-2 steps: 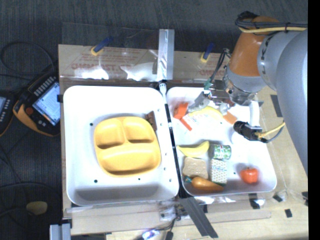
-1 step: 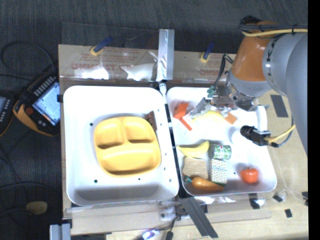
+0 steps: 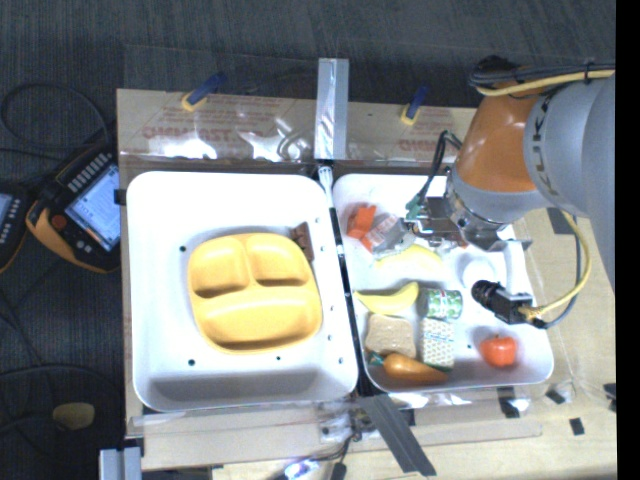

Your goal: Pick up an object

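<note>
Camera view: the gripper point(image 3: 418, 218) sits low in the right bin point(image 3: 530, 363), at its upper part; whether it is open I cannot tell. The arm point(image 3: 520, 148) bends in from the upper right. Just left lies an orange packet point(image 3: 368, 224), below a banana point(image 3: 390, 295).

One fixed camera looks down at a slant from above the bench point(image 3: 150, 108), far enough to take in both bins point(image 3: 150, 368) and the surrounding floor point(image 3: 60, 28); the arm point(image 3: 560, 138) enters from the right.
</note>
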Motion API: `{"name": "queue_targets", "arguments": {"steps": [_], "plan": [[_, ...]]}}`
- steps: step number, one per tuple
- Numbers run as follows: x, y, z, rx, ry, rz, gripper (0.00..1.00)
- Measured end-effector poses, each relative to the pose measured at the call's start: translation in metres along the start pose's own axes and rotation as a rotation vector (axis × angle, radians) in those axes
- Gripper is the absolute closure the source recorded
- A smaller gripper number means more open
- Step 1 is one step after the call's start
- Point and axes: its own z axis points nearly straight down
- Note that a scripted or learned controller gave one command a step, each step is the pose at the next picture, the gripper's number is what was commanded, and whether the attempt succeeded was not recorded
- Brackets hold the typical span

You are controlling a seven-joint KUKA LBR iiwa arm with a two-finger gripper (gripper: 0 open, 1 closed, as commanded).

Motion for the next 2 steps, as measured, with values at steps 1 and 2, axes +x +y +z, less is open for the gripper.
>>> {"name": "queue_targets", "arguments": {"steps": [1,2], "plan": [[0.029,-0.031,-0.023,-0.001,0.003,-0.217,1.00],[0.083,0.028,-0.021,-0.001,0.002,-0.120,1.00]]}}
